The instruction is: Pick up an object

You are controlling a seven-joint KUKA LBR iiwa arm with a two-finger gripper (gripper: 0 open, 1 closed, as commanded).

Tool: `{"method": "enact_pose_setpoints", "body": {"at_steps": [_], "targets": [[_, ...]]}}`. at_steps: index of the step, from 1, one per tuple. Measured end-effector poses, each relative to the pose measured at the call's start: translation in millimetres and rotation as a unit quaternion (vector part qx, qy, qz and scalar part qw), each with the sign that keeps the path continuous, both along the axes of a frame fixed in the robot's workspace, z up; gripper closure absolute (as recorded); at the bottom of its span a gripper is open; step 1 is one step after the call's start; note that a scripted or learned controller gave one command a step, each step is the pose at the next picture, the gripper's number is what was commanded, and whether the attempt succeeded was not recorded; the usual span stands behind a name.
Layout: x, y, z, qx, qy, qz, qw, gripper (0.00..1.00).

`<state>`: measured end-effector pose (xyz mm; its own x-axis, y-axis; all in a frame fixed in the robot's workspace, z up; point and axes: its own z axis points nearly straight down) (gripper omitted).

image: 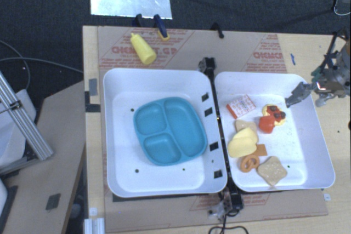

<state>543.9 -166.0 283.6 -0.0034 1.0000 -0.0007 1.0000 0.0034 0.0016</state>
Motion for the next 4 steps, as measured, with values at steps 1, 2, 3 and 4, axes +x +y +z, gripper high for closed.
{"method": "enact_pose_setpoints", "body": {"at_steps": [1,2,3,4], "targets": [[-18.0,32.4,-93.0,0.002,0.004,0.0,1.0,0.0],[-4.1,29.7,-201.7,0.0016,0.0,-0.001,1.0,0.0],[17.9,80.8,-196.6,-0.0003,-0.004,0.002,1.0,0.0],[-33.9,80.6,-196.3,0.0002,-0.004,-0.002,1.0,0.0]]}}
